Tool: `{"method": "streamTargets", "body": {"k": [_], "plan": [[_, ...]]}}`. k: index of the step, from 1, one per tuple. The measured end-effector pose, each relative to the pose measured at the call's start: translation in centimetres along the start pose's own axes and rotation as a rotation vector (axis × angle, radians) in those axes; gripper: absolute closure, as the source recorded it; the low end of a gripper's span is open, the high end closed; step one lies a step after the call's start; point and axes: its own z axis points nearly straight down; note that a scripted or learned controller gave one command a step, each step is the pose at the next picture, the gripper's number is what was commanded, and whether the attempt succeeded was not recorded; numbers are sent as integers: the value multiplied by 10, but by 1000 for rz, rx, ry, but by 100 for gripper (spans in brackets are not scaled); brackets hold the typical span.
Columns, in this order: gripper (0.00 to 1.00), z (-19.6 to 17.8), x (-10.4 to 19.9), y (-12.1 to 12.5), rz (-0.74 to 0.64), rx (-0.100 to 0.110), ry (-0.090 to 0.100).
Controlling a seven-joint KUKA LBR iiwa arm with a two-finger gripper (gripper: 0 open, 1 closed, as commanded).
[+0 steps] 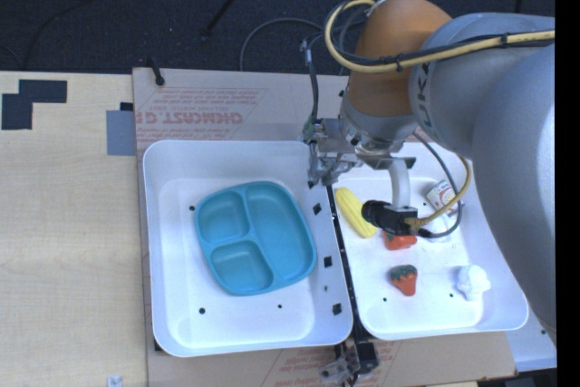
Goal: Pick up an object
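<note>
The tool (pixel 323 166) hangs over the rim between the bins; I cannot tell whether it is spread. The corn (pixel 350 209) lies just beside it in the right bin (pixel 426 308). It is probably light, stiff, slick plastic, so grip across its middle.

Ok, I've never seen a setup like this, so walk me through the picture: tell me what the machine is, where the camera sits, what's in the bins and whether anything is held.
The big grey shape with the orange band is a robot arm, reaching in from the right. The one camera is fixed above the bench and looks down at a slant. The arm's hand hangs over the seam between two shallow white bins. The left bin holds a blue divided plate. The right bin holds a yellow toy corn cob, a small red toy like a strawberry, a red-orange piece that is partly hidden, and a white crumpled lump. I cannot make out anything held in the hand; the items all seem to lie in the bins.
</note>
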Motion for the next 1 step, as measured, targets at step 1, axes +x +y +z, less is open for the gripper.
{"method": "streamTargets", "body": {"k": [1], "plan": [[100,-11,56,12,-1,-1,1]]}}
